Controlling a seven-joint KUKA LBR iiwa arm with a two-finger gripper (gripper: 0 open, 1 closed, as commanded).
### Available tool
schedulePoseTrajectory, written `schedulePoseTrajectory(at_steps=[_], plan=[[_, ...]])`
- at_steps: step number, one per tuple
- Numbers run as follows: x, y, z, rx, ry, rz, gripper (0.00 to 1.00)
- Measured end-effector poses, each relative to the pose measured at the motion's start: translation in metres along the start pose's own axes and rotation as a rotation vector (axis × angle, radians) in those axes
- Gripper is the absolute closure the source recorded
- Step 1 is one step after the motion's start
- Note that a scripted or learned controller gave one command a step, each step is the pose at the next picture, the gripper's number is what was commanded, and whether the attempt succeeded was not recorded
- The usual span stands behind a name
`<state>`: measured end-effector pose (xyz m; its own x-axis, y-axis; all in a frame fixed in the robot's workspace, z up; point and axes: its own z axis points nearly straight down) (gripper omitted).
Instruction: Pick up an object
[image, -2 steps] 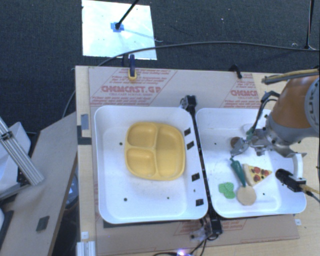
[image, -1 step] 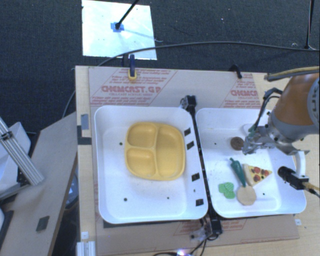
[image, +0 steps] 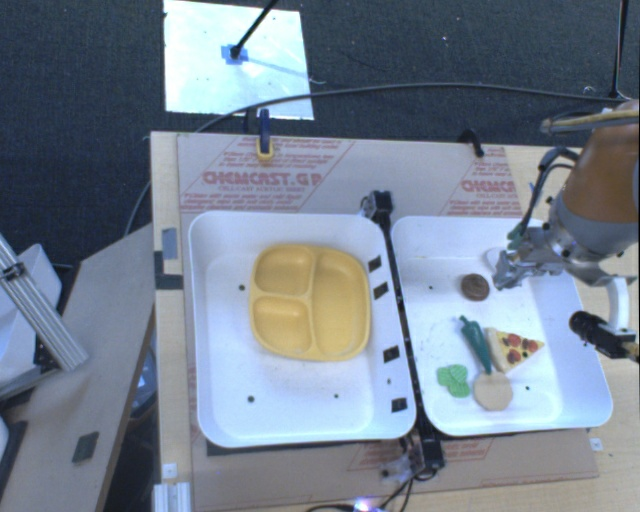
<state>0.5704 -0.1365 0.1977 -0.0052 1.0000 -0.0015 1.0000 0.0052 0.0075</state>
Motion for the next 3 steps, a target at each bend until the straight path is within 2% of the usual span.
schedulePoseTrajectory(at_steps=[1,3], plan=[[0.0,0.002,-0.039,0.002,0.0,0.001,1.0],[0.095,-0.019,-0.051,0.006,0.003,-0.004,1.0]])
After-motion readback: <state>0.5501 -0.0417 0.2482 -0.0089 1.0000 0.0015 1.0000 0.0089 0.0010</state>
